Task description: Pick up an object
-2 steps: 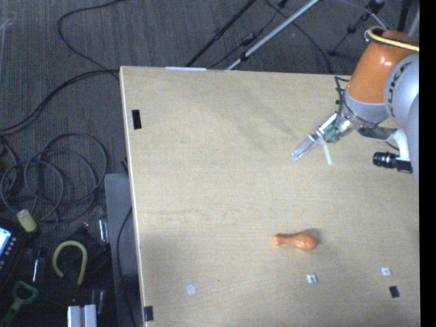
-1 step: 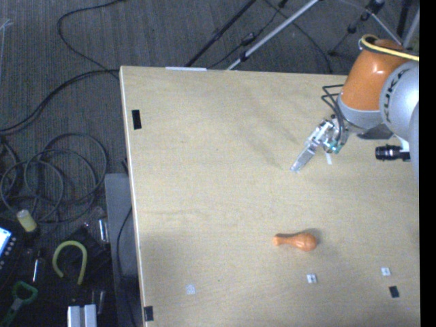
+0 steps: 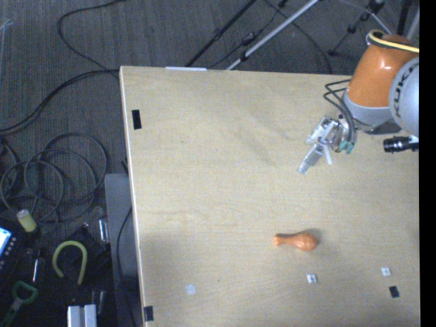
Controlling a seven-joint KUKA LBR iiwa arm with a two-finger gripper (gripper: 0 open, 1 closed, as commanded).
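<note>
On the bench: a pale wooden board [image 3: 225, 182] is seen from above at a slant, filling most of the view, with dark carpet beyond its left and top edges.
Object: a small orange, pear-shaped object [image 3: 297, 240] is laid on its side on the board, low and right of centre, its narrow end turned to the left and its rounder end to the right.
Arm: the grey arm with its orange band [image 3: 377, 77] is seen entering at the upper right corner.
Gripper: the gripper [image 3: 308, 163] is held over the board's upper right part, slanted down and to the left. It is well apart from the orange object, which lies below it in the view, and nothing is seen in it.
Finger state: whether the tool is apart or together cannot be told at this size and blur.
Board marks: a black tab [image 3: 136, 119] is fixed near the left edge, and small pale and dark markers [image 3: 312, 278] are scattered near the lower right.
Floor: looped cables [image 3: 54, 176] are spread on the carpet at left, and a green curved item [image 3: 69, 257] is laid below them. Stand legs [image 3: 300, 9] are crossed at the top.
</note>
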